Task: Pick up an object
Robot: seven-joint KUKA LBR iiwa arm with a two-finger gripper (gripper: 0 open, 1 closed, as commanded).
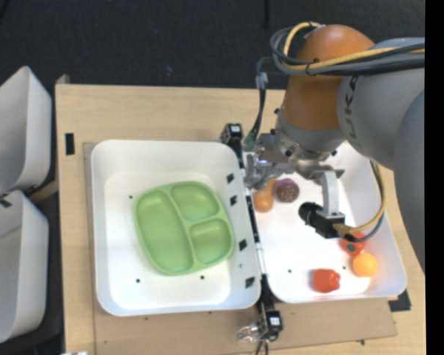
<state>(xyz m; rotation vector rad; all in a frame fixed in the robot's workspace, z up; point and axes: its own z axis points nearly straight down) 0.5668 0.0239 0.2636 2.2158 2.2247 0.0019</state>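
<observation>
Red fruit (325,279) and an orange ball (365,265) are seen at the near edge of the right bin (296,283). Further back, a small orange piece (263,201) and a dark purple one (286,191) lie just beneath the hand (270,165); whether it is apart or together cannot be told. Nothing is judged grasped yet; a descent onto one piece is called for. Beside, a green tray (183,226) is held by the left bin (111,287).

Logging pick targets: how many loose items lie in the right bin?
4: orange piece and dark purple piece under the wrist, red piece and orange ball near the front. The arm may hide more.
</observation>
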